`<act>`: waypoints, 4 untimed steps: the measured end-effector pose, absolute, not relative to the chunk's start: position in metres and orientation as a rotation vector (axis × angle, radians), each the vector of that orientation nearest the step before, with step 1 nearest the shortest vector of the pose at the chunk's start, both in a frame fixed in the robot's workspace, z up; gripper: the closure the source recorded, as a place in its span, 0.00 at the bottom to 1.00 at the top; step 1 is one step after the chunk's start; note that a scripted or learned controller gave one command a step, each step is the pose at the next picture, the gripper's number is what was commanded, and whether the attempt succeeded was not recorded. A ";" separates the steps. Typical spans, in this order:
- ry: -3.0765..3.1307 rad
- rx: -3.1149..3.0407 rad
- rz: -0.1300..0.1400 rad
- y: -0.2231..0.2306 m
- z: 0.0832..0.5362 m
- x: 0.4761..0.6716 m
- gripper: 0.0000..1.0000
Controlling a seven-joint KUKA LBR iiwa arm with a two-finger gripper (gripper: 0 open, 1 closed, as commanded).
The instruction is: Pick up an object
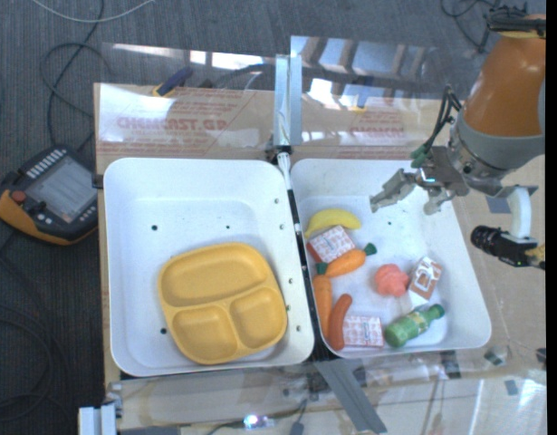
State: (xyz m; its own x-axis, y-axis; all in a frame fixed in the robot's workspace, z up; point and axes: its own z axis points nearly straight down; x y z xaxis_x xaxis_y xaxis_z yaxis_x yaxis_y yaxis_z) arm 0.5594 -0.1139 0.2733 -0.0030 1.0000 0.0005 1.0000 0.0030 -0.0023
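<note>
**Gripper over the right bin, nothing in it yet**

The gripper [412, 193] hangs above the far part of the right bin [468, 270], its two fingers spread wide and nothing between them. The toys lie below and nearer the camera: a banana [332, 219] against the inner wall, a small red-and-white box [331, 242] touching it, a carrot [342, 263] just beside that, a second carrot [322, 299] along the wall, a sausage [339, 320], another printed box [362, 330], a green bottle [411, 324], a peach [391, 280] and a small carton [425, 277] touching the peach. The left bin [133, 207] holds a yellow tray [222, 301].

Any of these would serve. My judgement is that the green bottle is a sound choice, since it has the clearest space on its outer side; the fingers should straddle its narrow width, come straight down and close only once low enough. The cluster by the banana is crowded, and a finger could land on a neighbour there. The peach is round and may slip or roll.

Writing: the boxes and carton carry print too small to read. Faint red lettering shows on the board behind the bins, not legible.
</note>
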 end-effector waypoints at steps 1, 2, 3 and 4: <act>-2.338 -2.091 0.003 -0.109 0.126 0.542 0.00; -2.408 -2.041 -0.029 -0.124 0.096 0.551 0.00; -2.171 -2.281 -0.011 -0.129 0.091 0.576 0.00; -2.226 -2.235 -0.017 -0.161 0.092 0.505 0.00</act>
State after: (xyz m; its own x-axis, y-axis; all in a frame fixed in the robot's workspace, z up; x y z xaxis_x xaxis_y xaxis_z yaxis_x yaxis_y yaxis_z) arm 0.5051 -0.1612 0.0923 0.0040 1.0000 -0.0015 0.9999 -0.0040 0.0168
